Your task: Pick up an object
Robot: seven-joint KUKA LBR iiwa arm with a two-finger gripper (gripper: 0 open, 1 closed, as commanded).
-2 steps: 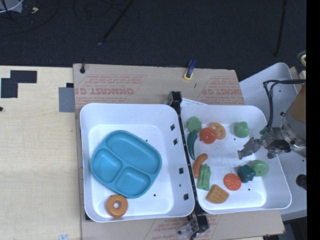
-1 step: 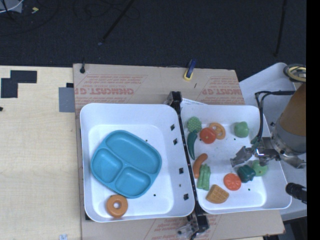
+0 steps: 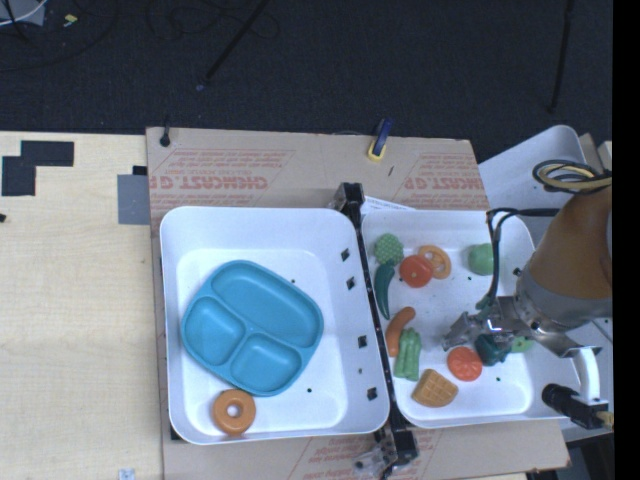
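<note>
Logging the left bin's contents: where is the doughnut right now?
The doughnut lies in the left bin, at its near left corner, just below the blue divided plate.

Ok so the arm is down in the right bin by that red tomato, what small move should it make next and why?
Probably lower the gripper a little onto the red tomato: it sits just above that piece in the right bin, and nothing visibly sits between its fingers.
</note>
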